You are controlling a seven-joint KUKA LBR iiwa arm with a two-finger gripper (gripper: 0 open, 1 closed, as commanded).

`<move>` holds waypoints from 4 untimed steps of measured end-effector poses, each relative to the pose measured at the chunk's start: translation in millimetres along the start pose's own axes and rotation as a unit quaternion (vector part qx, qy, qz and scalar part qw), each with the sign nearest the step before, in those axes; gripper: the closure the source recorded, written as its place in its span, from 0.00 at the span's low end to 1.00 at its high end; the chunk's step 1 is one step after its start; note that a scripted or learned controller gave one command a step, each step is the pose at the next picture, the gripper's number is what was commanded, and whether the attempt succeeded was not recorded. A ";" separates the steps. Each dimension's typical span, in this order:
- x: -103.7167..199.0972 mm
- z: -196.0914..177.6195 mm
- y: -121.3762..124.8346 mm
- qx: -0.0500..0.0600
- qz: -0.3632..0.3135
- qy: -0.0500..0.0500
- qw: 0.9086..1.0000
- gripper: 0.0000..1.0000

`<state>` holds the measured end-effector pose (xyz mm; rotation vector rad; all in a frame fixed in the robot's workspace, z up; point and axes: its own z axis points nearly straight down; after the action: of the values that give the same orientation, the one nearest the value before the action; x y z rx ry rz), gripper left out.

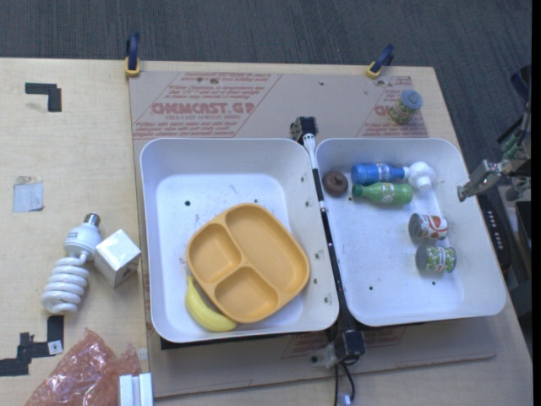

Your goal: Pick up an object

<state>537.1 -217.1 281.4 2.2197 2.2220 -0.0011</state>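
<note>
The gripper (476,184), finger state untellable, sits at the right bin's (372,299) edge. The 2 bottles, blue (378,172) and green (383,194), touch; grabbing one could roll the other.

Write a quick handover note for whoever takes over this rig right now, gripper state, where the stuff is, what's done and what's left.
Gripper: at the right bin's right rim, holding nothing I can see.
Right bin: blue bottle, green bottle, brown disc, two small cans.
Left bin: orange divided tray lying over a banana.
Done: nothing picked.
Left: grasp and lift one object.
</note>
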 end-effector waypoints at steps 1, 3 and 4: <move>-5.1 68.2 -59.3 0.000 0.001 0.000 1.000 0.00; 1.3 188.9 -19.8 0.000 0.000 0.003 1.000 0.00; -0.7 177.6 -17.7 -0.003 0.001 0.000 1.000 1.00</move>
<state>519.4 -218.0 103.8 2.2182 2.2164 0.0052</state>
